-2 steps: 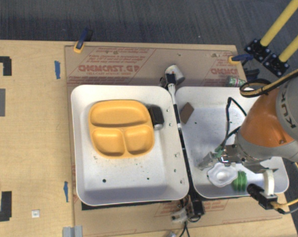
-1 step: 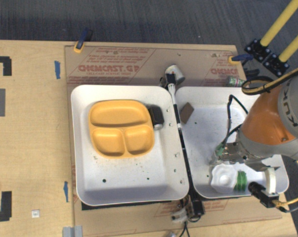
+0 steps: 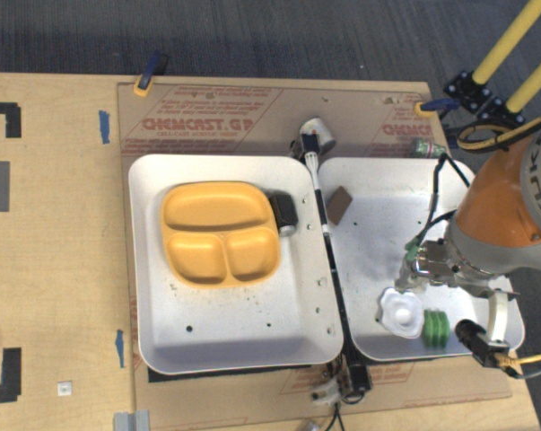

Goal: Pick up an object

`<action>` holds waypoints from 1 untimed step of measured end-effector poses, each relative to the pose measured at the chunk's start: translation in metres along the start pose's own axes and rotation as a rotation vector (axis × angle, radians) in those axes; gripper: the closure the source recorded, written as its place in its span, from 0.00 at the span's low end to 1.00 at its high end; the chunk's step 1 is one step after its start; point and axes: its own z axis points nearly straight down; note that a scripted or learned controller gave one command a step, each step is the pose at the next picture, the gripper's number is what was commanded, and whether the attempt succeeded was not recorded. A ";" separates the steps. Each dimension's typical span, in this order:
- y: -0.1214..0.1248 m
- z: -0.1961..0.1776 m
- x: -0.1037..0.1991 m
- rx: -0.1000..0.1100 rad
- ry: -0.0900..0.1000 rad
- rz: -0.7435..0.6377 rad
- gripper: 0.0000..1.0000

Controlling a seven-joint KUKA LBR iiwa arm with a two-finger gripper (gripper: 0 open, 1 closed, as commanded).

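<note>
Board point(image 3: 207, 115) reads "CHEMCAST GP"; arm point(image 3: 499, 214) hides gripper point(image 3: 423, 272) over right bin point(image 3: 378, 214), jaws' state unclear; green object point(image 3: 436, 327) nearby.

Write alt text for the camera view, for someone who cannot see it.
A grey and orange robot arm reaches into the right white bin, above a white object and a green object near the front. The left bin holds a yellow divided tray with a dark object beside it.
</note>
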 end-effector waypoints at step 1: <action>0.000 0.000 0.000 0.000 0.000 0.000 0.00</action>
